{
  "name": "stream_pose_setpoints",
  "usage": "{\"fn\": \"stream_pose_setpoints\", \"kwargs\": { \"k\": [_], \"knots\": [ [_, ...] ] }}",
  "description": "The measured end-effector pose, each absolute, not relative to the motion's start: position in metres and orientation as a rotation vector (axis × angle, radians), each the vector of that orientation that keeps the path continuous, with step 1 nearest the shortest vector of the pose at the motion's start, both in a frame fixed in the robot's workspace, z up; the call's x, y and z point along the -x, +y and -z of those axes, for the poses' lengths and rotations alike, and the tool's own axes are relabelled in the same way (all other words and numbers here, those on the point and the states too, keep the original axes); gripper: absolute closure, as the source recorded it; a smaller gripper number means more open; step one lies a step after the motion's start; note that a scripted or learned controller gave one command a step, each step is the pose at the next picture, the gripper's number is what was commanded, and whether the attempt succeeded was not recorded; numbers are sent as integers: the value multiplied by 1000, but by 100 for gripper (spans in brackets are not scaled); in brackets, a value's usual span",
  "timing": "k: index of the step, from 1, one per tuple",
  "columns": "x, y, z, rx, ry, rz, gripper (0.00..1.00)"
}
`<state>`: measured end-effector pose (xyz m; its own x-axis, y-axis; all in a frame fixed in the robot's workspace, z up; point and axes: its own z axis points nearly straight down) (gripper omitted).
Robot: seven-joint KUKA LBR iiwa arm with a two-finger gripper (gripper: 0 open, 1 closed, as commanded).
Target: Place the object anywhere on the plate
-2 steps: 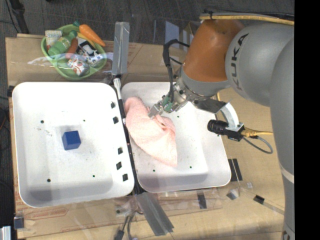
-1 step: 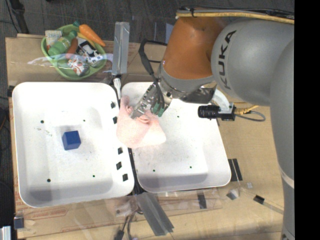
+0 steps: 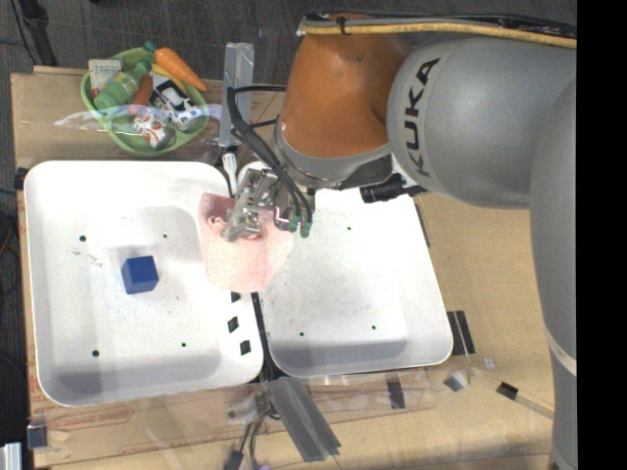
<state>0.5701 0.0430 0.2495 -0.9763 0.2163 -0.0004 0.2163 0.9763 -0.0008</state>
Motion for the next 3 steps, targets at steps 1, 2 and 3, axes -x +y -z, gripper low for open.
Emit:
{"fn": "stream_pose_setpoints", "kwargs": {
  "k": [1, 2, 3],
  "knots": [
    [-570, 92, -251, 2, 3139, 0, 100],
    [-579, 142, -238, 9, 3141, 1, 100],
    [-579, 142, -238, 9, 3140, 1, 0]
  ]
}}
